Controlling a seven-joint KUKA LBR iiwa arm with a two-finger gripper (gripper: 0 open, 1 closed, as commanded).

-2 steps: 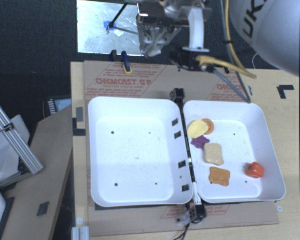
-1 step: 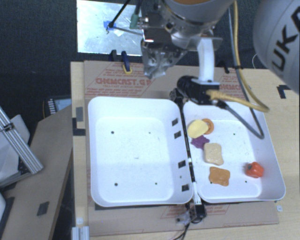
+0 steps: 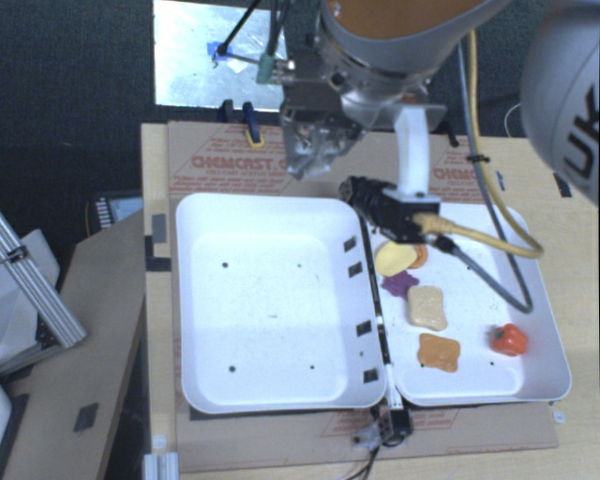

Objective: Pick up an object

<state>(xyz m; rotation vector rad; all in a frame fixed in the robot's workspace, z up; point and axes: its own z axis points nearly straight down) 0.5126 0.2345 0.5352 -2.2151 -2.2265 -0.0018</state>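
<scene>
Nearer the camera than my gripper (image 3: 314, 155), whose state I cannot tell, lie one bin (image 3: 272, 309) and a second bin (image 3: 473, 377) holding six food pieces (image 3: 427, 307).

One fixed camera above the bench (image 3: 155, 178), at a slant over both bins (image 3: 272, 281) (arm (image 3: 403, 23) from the right)

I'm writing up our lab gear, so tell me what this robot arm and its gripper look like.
The arm has smooth, rounded grey casing with an orange band above the wrist and dark capital letters on the big link at right. The gripper is a boxy block of bare silvery metal.
</scene>
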